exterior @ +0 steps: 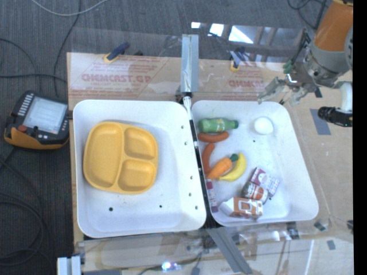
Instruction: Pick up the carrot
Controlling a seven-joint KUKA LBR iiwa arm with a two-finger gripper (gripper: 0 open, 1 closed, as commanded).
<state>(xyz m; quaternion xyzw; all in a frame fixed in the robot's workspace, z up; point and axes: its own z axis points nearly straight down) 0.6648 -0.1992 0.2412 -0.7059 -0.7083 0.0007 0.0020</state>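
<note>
Cartons (255, 195) are lying at the right bin's (304, 171) near end. Beyond them the carrot (220, 167) is resting against a banana (237, 168). Above the far rim, the gripper (281, 94) is hovering, fingers spread wide, holding nothing.

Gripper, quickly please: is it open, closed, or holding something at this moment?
Gripper: open, fingers spread, holding nothing; it hangs over the back right corner of the right bin, apart from the carrot.

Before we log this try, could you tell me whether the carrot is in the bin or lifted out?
In the bin. The carrot lies beside the banana; the gripper is above the far rim.
</note>
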